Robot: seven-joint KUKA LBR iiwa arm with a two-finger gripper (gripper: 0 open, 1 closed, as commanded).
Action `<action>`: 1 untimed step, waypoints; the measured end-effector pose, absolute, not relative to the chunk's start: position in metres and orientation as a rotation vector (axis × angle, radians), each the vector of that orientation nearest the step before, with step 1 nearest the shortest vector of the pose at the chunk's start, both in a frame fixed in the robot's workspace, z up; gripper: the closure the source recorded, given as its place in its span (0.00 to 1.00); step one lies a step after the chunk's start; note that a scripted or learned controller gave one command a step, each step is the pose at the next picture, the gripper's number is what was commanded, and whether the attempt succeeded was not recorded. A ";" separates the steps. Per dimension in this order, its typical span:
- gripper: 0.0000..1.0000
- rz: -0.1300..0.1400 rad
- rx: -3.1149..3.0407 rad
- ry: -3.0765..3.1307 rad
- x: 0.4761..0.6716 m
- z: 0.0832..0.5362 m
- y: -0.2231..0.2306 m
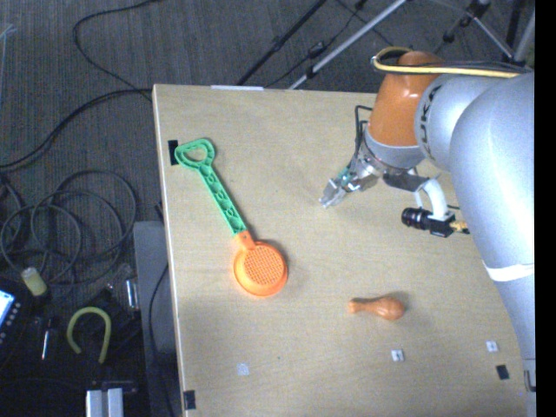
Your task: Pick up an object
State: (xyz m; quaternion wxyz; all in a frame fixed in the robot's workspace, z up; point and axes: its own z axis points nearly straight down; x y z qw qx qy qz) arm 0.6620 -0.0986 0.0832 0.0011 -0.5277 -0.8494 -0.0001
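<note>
A strainer spoon with a green handle [219,195] and a round orange head [260,268] lies on the left part of the light wooden bench top [347,259]. Toward the lower right rests a small orange drumstick-shaped toy [379,307]. My gripper [331,195] hangs over the upper middle of the bench, pointing down and left. It is well right of the spoon and above the drumstick toy in the view. Its fingers are drawn together to a narrow tip with nothing between them.
The grey arm with its orange band [401,111] takes up the right side, with a black fitting [426,219] beside the wrist. Cables [69,215] and tripod legs [382,16] lie on the floor off the bench's left and far edges.
</note>
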 end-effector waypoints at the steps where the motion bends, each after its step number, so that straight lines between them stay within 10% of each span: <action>1: 0.00 0.000 -1.657 -2.667 0.662 0.083 -0.099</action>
